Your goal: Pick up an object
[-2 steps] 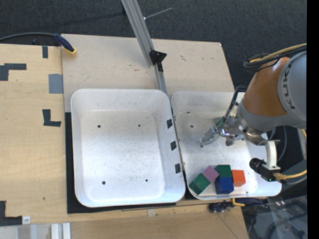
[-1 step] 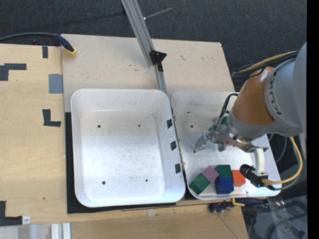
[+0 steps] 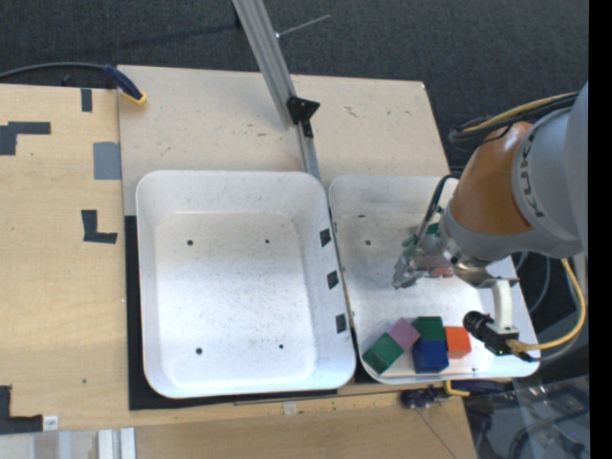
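I have the end effector [image 3: 409, 273] low in the right bin [image 3: 375, 208], short of the blocks; I cannot tell its state. The blocks cluster at the near wall: green block [image 3: 383, 352], purple block [image 3: 404, 333], blue block [image 3: 431, 354], orange block [image 3: 458, 340]. I judge this the approach; next I need to shift toward the cluster, where tight packing and the wall hinder a grasp.

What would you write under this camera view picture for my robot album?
Robot pincer hovers in the right bin above a cluster of colored blocks.

Two bins side by side on the worktop [image 3: 220, 122]

Blocks [image 3: 421, 342] cluster in the right bin's [image 3: 368, 208] near corner; the end effector [image 3: 409, 273] is over that bin, behind them; left bin [image 3: 163, 208] alongside.
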Robot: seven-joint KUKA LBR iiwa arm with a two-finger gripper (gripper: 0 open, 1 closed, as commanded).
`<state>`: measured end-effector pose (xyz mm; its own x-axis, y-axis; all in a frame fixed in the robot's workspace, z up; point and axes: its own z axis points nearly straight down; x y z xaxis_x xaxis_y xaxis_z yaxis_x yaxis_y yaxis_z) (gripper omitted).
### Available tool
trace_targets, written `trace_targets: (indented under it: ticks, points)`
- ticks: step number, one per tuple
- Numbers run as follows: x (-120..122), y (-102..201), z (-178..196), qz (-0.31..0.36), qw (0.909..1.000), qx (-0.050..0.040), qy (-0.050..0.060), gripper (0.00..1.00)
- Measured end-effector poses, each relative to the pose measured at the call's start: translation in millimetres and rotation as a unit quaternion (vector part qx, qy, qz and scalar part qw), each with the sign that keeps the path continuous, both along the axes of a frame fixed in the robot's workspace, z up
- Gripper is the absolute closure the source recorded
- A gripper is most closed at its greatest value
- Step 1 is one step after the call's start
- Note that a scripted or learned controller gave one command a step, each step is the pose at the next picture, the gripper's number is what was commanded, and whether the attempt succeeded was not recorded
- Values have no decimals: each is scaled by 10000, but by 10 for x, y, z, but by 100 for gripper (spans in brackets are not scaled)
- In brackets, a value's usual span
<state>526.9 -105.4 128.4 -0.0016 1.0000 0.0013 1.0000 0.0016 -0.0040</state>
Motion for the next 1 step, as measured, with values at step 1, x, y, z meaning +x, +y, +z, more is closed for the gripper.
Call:
trace_targets:
  ticks: [1]
  points:
    - [-5,73,445,1,10000,-7,-31,100]
